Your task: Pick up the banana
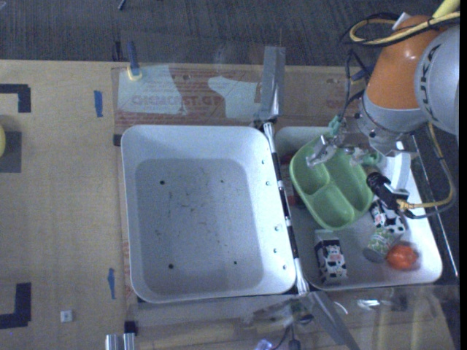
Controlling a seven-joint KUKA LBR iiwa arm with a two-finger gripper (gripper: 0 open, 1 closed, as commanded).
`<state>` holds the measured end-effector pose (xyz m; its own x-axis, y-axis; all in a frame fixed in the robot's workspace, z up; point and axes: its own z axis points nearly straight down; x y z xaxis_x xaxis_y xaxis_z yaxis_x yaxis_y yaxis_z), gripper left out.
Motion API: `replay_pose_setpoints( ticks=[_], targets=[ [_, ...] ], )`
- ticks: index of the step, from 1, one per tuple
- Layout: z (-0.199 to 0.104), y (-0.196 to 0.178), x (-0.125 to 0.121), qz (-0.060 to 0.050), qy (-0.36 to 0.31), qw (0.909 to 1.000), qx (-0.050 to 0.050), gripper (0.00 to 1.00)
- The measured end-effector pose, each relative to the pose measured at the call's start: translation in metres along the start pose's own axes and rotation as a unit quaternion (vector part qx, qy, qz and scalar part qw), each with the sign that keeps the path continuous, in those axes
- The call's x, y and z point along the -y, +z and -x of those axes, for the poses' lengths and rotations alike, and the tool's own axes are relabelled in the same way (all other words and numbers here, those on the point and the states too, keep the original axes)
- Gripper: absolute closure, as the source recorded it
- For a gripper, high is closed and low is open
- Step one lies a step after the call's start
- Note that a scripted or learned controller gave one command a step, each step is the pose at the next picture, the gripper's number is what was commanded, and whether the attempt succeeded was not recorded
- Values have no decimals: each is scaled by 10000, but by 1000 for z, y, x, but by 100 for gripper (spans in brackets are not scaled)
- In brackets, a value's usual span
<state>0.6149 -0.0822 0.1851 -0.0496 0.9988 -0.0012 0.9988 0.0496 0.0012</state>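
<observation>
My gripper (341, 154) hangs over the far part of the right bin (430, 268), just above the upper rim of a green divided tray (332, 195) that leans in that bin. Its fingers (319, 156) look spread, with nothing held between them. The grey arm with its orange band (398, 64) comes in from the upper right and hides the bin's far right corner. I cannot make out a banana shape among the things in the right bin.
In the right bin, a cow-patterned carton (330, 259) stands near the front, with a second cow-patterned carton (387, 221), a small can (375, 248) and an orange-red round fruit (401, 257) at the right. The left bin (146, 148) shows its bare floor. A yellow thing (1, 141) sits at the bench's far left edge.
</observation>
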Motion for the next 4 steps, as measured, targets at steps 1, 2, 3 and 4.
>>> replay_pose_setpoints(
  ticks=[1,2,3,4],
  targets=[
    [20,74,29,121,76,9999,24,0],
    [8,82,107,31,-61,10000,6,0],
    [5,0,51,6,-1155,9933,-1,0],
    [66,83,82,43,-2622,9650,-54,0]
  ],
)
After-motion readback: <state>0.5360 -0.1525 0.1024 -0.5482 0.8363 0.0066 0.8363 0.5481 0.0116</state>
